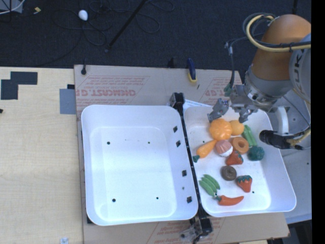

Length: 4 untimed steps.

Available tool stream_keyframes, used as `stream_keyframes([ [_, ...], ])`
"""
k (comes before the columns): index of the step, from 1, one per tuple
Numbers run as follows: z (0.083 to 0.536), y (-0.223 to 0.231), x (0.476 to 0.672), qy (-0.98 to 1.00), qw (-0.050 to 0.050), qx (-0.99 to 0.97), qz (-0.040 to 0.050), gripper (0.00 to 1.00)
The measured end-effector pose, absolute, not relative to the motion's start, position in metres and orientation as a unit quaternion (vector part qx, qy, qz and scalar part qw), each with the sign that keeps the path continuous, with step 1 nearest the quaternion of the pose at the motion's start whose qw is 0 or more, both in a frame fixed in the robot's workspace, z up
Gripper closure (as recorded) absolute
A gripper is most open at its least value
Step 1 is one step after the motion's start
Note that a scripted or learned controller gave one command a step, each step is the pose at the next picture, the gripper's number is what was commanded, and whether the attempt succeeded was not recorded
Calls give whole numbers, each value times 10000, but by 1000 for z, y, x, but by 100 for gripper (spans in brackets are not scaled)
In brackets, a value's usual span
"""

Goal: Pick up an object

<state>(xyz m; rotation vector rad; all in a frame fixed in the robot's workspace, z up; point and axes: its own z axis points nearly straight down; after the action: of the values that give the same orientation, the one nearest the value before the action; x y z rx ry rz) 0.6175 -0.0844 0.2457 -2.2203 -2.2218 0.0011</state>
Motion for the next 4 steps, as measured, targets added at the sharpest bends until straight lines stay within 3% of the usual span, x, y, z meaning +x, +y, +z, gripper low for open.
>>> stream_keyframes([
  [1,197,-136,557,-7072,24,-7070,16,0],
  [2,86,-163,577,-7071,2,-7071,6,0],
  [3,87,-178,622,-7073,79,-7068,59,0],
  [4,84,-154,632,-7010,188,-7127,194,0],
])
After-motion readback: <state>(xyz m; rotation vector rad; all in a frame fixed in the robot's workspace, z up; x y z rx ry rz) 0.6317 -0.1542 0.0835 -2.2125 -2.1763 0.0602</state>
